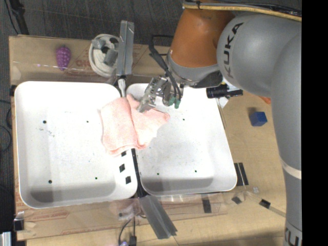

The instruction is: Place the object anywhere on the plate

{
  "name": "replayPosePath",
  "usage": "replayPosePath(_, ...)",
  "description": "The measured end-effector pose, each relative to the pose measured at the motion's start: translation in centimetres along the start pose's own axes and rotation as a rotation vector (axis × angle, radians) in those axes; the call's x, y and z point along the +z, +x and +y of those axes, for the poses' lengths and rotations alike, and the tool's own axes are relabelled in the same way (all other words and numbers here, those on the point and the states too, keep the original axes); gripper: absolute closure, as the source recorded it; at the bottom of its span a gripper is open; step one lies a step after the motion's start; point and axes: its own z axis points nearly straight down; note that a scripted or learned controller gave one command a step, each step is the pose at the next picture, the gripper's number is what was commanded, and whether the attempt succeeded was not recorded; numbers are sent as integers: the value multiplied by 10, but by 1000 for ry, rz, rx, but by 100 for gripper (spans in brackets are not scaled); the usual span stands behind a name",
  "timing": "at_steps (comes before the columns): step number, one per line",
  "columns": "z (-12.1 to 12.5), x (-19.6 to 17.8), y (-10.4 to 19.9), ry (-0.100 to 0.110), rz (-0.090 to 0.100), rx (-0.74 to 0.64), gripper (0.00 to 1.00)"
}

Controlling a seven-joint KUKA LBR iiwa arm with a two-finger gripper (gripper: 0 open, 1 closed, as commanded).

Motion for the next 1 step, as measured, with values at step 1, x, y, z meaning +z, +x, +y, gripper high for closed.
replayPosePath(1, 20, 7, 47, 0, 0, -352, 100)
